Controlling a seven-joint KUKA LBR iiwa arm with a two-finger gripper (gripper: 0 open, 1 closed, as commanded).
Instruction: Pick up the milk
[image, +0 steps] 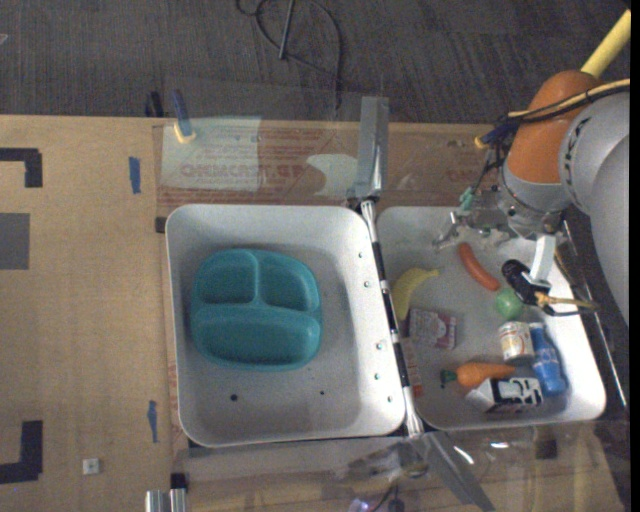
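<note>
Fingers spread wide, holding nothing; milk lies flat, long axis left-right.

Gripper hangs over the right bin's far corner, well apart from the milk lying beside the carrot.

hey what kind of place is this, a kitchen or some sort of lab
Most likely a robotics lab bench, not a kitchen: a grey robot arm reaches over two white bins, toy food like a banana fills one, and blue tape marks dot the bench.
</note>
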